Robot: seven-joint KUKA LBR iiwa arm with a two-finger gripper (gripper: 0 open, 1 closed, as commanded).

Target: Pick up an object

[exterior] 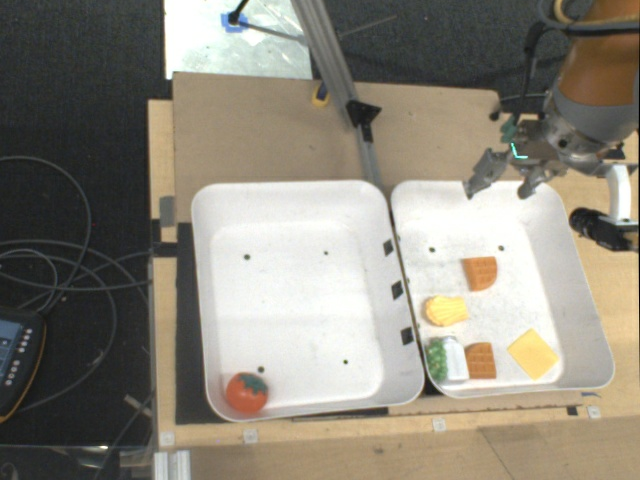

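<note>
A red tomato [246, 392] sits alone in the near-left corner of your left bin [290, 203]. In the right bin [575, 268], a yellow corn piece [446, 311] lies near the left wall, a green-and-white item [443, 359] touching a waffle square [481, 360] below it, another waffle piece [480, 273] above, and a yellow cheese slice [533, 354] toward the near-right corner. Your gripper [498, 183] hangs over that bin's far edge, fingers spread apart, gripping nothing.
</note>
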